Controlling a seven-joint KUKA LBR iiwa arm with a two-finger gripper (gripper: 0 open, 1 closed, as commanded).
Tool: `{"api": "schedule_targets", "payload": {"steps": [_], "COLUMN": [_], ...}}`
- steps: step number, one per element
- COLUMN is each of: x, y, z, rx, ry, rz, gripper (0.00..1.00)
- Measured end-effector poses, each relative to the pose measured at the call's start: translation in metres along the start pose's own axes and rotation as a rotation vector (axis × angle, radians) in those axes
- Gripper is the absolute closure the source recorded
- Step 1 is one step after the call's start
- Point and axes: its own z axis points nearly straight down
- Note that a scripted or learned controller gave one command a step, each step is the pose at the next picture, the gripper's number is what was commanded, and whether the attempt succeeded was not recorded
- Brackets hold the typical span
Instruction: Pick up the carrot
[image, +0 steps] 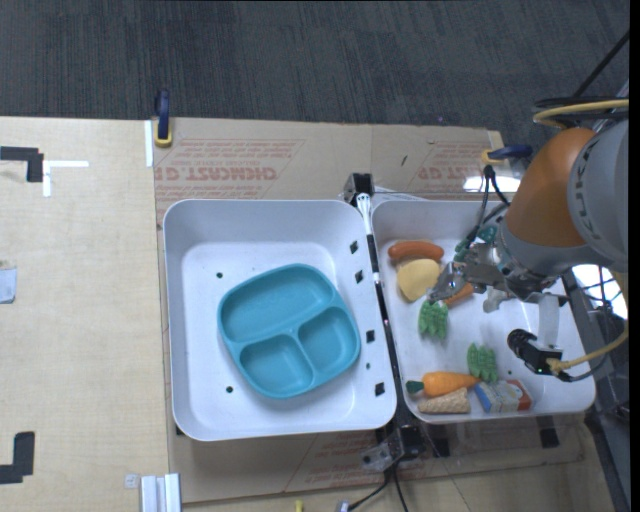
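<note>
Lowest in the frame, at lower right, the carrot lies near the front wall of the right bin. Left of it, the left bin holds a blue divided plate. Farther right and higher, the gripper hangs above an orange piece; whether it is clenched or released, cannot be told.

Carrot in right bin, end effector above
</note>
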Motion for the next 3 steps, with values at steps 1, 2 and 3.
{"api": "schedule_targets", "payload": {"steps": [1, 2, 3], "x": [0.015, 0.027, 0.074], "y": [0.041, 0.099, -0.005], "z": [0.035, 0.035, -0.062], "rx": [-0.007, 0.012, 0.001], "ry": [-0.001, -0.005, 0.000], "rz": [0.022, 0.135, 0.319], "gripper": [0.00, 0.00, 0.00]}}
